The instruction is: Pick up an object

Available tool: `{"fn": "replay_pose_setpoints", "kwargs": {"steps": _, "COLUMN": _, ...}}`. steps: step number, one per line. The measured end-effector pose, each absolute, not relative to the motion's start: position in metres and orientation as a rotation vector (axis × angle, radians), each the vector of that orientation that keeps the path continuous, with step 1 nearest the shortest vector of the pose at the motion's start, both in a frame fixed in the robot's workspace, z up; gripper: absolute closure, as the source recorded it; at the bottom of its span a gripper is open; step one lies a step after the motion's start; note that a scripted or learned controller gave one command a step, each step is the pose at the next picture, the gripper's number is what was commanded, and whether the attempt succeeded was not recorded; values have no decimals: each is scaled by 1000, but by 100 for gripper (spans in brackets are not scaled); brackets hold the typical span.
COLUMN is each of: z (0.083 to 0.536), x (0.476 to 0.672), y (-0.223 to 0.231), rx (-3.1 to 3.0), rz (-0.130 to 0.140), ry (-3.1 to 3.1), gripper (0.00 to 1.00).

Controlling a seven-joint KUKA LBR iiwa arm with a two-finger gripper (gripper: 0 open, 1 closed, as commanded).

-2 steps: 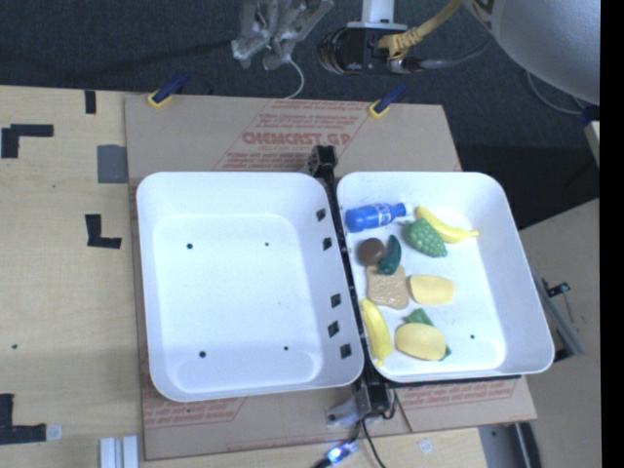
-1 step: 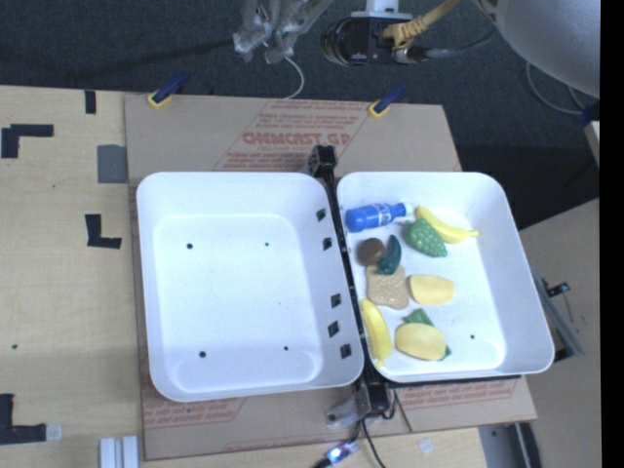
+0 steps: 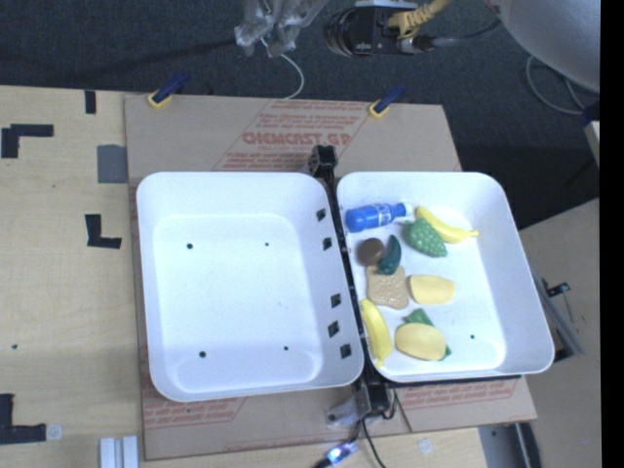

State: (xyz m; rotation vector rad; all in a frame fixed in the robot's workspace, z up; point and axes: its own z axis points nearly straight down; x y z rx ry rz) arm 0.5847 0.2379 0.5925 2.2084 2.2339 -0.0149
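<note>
Two white bins (image 3: 234,291), toys (image 3: 405,291) overlapping at right, gripper (image 3: 278,18) blurred

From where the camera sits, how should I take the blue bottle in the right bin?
Grip the blue bottle across the middle of its body, coming straight down. It lies flat, its length running left to right with the white cap end to the right, and the bin wall crowds its left end.

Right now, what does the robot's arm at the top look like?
At the top edge is a blurry pale-grey metal gripper with a thin white cable dangling under it. Beside it stand a white post, a round black part and a yellow cable. A big smooth grey arm casing curves into the top right corner.
</note>
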Motion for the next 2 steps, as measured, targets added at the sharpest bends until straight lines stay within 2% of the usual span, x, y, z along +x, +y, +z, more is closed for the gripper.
{"fn": "replay_pose_setpoints", "kwargs": {"steps": 2, "z": 612, "x": 585, "y": 239, "rx": 2206, "rz": -19, "ry": 2236, "gripper": 100}}
